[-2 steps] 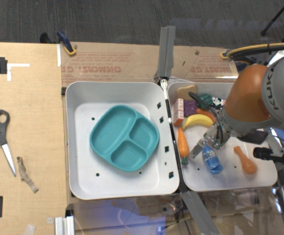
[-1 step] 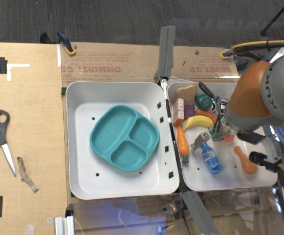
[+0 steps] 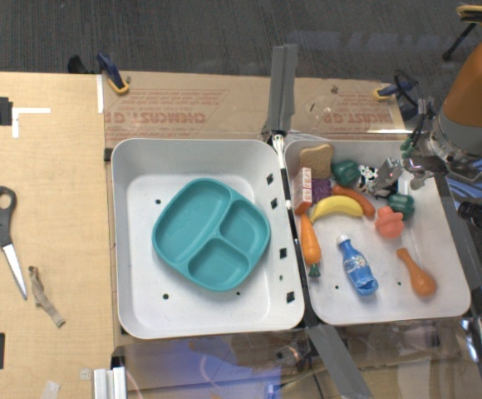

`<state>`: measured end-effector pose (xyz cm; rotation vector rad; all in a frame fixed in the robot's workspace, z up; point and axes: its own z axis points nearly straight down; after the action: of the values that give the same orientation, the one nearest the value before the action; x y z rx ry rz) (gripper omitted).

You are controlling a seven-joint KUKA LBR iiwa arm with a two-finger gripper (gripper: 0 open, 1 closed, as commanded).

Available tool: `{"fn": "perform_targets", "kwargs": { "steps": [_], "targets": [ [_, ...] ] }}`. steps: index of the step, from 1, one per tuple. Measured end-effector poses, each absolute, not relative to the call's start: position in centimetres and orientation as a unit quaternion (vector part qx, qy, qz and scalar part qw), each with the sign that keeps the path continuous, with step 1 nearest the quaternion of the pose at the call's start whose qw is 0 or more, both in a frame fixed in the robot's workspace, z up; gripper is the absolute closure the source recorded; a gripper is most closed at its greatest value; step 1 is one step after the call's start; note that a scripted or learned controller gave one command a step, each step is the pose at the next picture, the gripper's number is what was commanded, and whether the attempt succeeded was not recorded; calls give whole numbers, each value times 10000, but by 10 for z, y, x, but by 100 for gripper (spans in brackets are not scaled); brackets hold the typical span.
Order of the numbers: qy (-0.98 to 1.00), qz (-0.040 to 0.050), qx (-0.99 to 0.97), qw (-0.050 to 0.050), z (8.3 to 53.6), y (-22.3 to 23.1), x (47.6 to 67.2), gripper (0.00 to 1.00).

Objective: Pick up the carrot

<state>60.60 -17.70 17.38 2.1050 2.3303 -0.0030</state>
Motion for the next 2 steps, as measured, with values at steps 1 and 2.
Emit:
{"fn": "perform_targets", "kwargs": {
  "steps": [1,2],
  "targets": [
    [7385,-6,6743,-2,92,-200,532,0],
    [7191,-1,6949,10,93,-189,567,0]
  ]
}}
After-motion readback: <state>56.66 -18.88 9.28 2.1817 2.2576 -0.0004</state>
